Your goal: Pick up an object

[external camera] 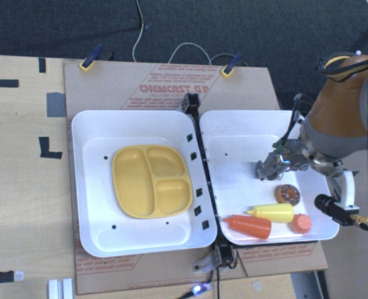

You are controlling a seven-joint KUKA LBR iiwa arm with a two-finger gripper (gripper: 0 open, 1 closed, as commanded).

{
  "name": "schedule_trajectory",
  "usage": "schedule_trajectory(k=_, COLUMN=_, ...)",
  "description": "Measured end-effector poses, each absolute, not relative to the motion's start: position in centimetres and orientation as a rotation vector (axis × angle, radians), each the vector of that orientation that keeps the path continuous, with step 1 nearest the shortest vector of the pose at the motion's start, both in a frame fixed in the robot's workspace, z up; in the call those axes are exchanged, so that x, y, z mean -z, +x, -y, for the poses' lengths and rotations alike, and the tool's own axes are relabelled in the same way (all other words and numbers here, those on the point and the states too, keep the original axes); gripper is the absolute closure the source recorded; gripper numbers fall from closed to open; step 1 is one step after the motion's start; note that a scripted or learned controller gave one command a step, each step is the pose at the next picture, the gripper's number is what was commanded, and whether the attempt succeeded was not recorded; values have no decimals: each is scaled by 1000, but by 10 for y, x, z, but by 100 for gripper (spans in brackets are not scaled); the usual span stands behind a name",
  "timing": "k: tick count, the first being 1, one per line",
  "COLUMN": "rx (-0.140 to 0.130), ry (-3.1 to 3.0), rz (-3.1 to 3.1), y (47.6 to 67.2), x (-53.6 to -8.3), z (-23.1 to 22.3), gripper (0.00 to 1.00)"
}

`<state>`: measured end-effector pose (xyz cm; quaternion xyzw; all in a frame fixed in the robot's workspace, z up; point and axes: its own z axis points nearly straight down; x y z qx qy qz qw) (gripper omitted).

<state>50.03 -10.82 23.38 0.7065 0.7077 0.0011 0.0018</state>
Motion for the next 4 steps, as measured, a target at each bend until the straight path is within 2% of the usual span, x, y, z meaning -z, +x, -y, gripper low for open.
schedule_trajectory(k=1, rx=-1, ry=2215, rz=-2230, y=535, x=-225, z=64, gripper=100)
schedule_trajectory(k=3, rx=0, ry=2215, rz=-2231, y=577, x=-214, z=-30, gripper=100)
schedule_trajectory(k=4, rx=-1, ry=2216, rz=-2229, y=610, x=-210, z=-72, gripper=100)
